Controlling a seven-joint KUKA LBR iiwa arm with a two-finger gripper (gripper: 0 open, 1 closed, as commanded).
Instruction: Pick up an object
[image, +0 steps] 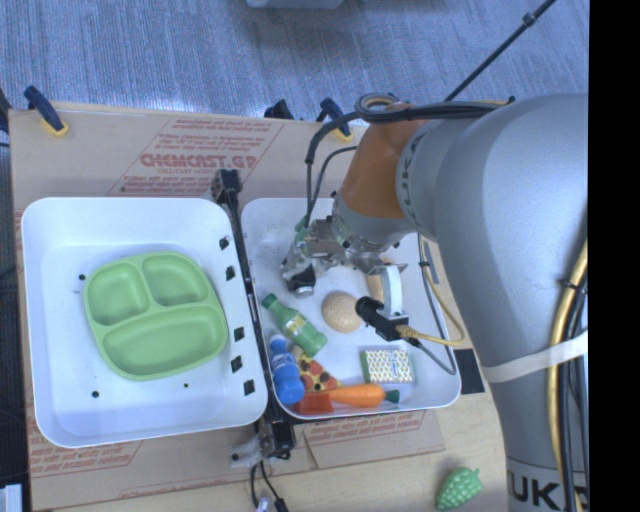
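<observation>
My gripper (301, 272) hangs low over the upper left part of the right bin (436, 392), beneath the orange band of the arm. Just below it lie a green bottle (294, 324) and a beige round object (341, 311), both apart from it. Nearer the front of the same bin are a blue bottle (285, 373), an orange carrot (352, 396) and a yellow-green block (388, 366). I see nothing held by the gripper.
The left bin (45, 240) holds a green divided plate (155, 313). A black divider with clips (238, 290) runs between the bins. A bunch of green grapes (458, 488) lies outside on the bench at the front right. The arm covers the right bin's right side.
</observation>
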